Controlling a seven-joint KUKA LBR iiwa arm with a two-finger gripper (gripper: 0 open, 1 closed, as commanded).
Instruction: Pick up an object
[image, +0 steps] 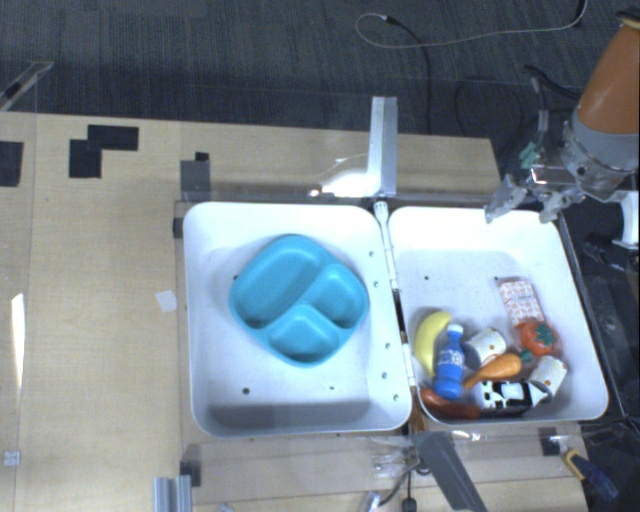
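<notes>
Bins sat side by side on the desk (90, 330), meeting at a shared middle wall. The left bin (215, 400) held one thing, a blue divided plate (298, 297) with three compartments, lying flat a little toward the far side of the bin's middle.

The right bin (470, 245) carried a cluster of small objects crowded into its near half, the far half bare. Against the middle wall lay a yellow banana (430, 337), with a blue bottle (451, 362) touching its right side and tilted toward the near edge. Right of the bottle sat a small white cup (489, 345), and an orange carrot (499, 367) lay slantwise below it. A black-and-white item (505, 396) and a reddish-brown piece (447, 405) rested along the near wall. Farther right were a red-orange tomato-like toy (538, 337), a white cylinder (549, 374), and a pink patterned packet (518, 297) just beyond the tomato.

The jaws (528, 203) hung over the far right corner of the right bin, well apart from the cluster, spread open with nothing between them
</notes>
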